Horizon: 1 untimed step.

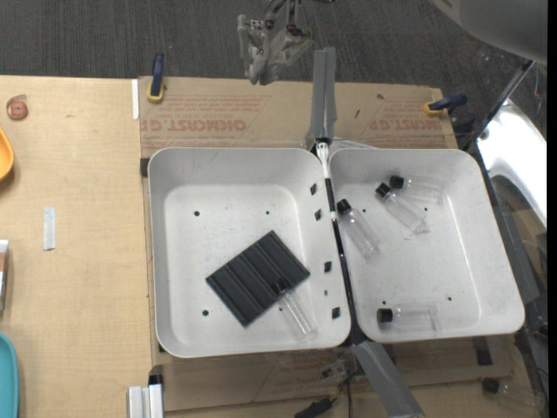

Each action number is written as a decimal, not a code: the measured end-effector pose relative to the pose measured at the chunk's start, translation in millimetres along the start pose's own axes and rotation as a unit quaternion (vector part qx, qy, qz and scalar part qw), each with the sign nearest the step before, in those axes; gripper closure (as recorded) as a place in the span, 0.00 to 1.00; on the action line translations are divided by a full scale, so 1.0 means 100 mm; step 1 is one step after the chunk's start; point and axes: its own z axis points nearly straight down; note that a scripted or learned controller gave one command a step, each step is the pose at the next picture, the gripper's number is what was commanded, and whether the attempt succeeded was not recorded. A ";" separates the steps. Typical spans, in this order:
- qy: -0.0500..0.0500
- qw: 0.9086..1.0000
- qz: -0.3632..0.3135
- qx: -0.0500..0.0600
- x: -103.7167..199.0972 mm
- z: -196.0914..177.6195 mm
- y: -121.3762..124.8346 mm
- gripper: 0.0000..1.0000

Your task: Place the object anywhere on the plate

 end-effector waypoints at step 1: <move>-0.003 1.000 0.004 0.001 0.01 -0.09 -0.02 1.00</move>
